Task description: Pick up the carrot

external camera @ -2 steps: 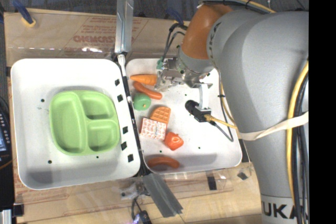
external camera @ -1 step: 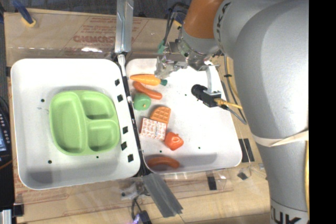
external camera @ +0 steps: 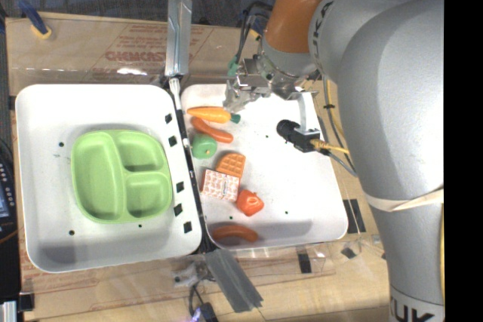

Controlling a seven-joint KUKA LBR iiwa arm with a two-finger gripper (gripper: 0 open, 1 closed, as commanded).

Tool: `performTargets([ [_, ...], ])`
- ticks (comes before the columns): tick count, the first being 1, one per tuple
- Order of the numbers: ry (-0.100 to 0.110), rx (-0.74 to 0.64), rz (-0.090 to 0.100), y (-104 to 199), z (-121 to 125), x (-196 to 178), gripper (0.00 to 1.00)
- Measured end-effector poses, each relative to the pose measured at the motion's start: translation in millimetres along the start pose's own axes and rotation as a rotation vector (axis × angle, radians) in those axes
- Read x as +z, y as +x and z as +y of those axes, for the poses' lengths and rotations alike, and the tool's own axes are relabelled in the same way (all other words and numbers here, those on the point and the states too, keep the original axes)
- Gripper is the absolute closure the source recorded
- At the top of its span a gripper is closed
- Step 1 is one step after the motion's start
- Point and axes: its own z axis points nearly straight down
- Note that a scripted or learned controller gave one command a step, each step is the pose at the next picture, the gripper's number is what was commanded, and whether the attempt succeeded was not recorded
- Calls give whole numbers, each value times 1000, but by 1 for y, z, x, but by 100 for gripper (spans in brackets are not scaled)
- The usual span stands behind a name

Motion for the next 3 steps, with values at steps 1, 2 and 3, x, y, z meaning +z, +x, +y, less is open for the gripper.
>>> performTargets([
  [1, 0, 0, 0, 0, 0, 0, 0],
  [2, -9, -24, 0, -28, 14, 94, 0],
  [3, -2, -10, 1, -35, -66, 107, 0],
])
